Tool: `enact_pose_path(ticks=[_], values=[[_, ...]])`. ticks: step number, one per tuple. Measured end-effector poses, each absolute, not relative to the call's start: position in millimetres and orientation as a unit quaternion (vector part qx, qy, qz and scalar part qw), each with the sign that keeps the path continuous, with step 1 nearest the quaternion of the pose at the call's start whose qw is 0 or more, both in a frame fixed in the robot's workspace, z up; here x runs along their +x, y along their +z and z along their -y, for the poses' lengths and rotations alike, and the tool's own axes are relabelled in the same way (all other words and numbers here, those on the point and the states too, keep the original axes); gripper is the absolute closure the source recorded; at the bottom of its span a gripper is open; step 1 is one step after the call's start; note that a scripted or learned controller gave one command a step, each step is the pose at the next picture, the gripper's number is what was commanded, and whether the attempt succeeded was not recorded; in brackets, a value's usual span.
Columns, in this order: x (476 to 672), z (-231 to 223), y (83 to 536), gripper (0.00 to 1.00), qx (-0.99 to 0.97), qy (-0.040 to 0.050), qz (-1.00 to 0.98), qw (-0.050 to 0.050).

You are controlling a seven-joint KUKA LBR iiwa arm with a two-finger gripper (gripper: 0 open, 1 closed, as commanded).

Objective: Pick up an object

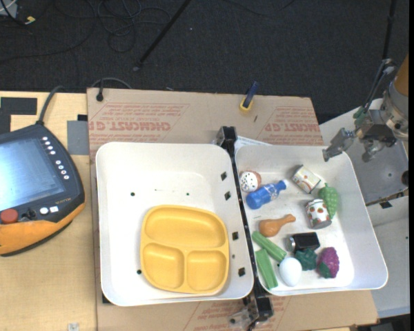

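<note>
Since the task names no particular object, any item in the right bin [367,205] could serve, and all of them lie down and to the left of the gripper [359,142], which hangs over that bin's upper right corner, above its rim. Its fingers look spread, with nothing between them.

Largest on the bench is the left bin [124,178], with a yellow divided tray [185,249] towards its lower right corner; it is well apart from the gripper and too broad for a likely first pick. In the right bin, the green vegetable pieces [265,254] lie along the lower left edge, slanting down that edge. The blue bottle [264,194] lies on its side near the upper left, long axis running up to the right. The brown drumstick [276,224] sits mid-bin. The small can [307,178], nearest the gripper, lies tilted near the upper right; below it a second can [318,213] touches a green piece [329,198]. The purple grapes [328,261], the black block [304,241] and the white egg [289,271] crowd the lower edge, so close together that a grasp there would likely foul on neighbours.
</note>
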State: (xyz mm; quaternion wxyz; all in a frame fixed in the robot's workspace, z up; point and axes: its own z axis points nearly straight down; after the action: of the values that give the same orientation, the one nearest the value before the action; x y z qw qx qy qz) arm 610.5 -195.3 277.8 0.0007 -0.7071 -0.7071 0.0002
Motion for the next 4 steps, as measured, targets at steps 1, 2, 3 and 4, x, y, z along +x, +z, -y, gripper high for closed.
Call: enact_pose_path(ticks=[1, 2, 3, 4], values=[[576.2, 163, 96, 0.00, -0.707, 0.0031, 0.707, 0.007], [522.6, 134, 87, 0.00, -0.709, 0.0010, 0.706, 0.003], [513.1, 189, 318, 0.00, -0.708, -0.0032, 0.706, -0.008], [511.6, 188, 317, 1.00, -0.708, 0.0005, 0.706, 0.001]])
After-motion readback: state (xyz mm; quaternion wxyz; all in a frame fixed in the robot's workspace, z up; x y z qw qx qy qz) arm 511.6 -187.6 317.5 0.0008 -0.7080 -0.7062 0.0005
